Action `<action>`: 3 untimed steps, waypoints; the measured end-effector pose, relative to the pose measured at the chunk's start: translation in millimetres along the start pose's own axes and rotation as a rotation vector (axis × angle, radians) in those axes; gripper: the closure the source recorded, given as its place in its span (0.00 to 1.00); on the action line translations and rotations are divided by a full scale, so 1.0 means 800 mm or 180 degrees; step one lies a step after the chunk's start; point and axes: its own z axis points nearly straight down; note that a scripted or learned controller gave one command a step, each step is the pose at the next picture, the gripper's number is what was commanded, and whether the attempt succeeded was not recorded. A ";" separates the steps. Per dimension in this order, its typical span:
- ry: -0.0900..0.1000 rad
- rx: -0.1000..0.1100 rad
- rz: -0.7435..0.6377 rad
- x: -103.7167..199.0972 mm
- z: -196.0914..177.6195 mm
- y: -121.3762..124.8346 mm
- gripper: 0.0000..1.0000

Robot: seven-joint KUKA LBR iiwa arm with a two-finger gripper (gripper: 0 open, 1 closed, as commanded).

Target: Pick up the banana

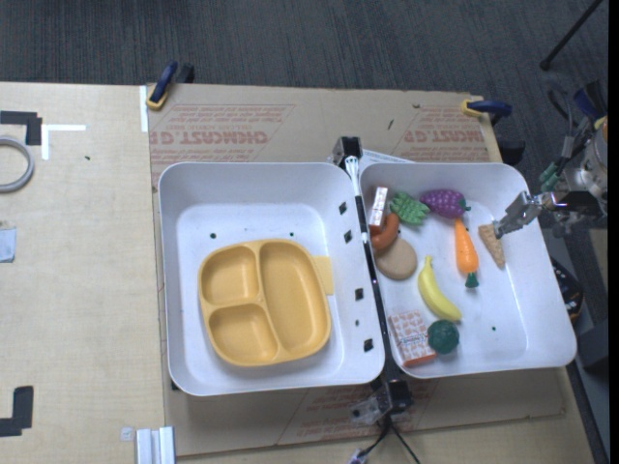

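Note:
The yellow banana [438,292] lies in the middle of the right bin [522,341], curved, with one end pointing up and the other toward the lower right. My gripper [510,222] hangs over the bin's upper right part, up and to the right of the banana and well apart from it. It sits just above a tan wedge-shaped piece [493,246]. Nothing of the banana is near the gripper's tip.
Around the banana lie an orange carrot [466,250], a brown roll [397,260], a green ball [443,337] and a small printed box [409,337]. Purple grapes [443,201] and green leaves [409,208] sit farther back. The left bin holds a yellow divided plate [263,301].

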 end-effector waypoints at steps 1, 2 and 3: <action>0.0002 -0.0001 -0.1177 0.033 0.105 0.009 0.00; 0.0003 -0.0004 -0.1808 0.080 0.225 -0.009 0.00; 0.0003 -0.0008 -0.1798 0.080 0.213 -0.007 1.00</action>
